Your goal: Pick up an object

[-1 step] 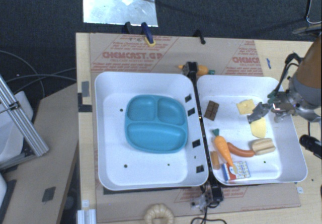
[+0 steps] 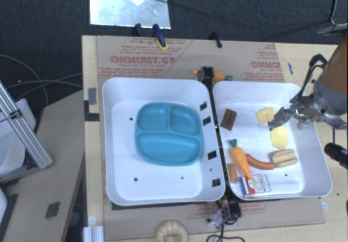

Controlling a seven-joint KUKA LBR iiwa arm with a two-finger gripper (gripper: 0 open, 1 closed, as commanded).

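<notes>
The right bin holds several toy foods: a brown block, a pale yellow wedge, a yellow oval piece, a tan bread roll, a red-orange sausage, a carrot and a printed packet. My gripper reaches in from the right and hangs low over the bin. It is just right of the wedge and above the yellow oval piece. I see nothing held in it.
The left bin holds a blue divided plate. A dark divider with clips runs between the bins. A small orange item lies behind the bins, and a beige ring lies at the bench front.
</notes>
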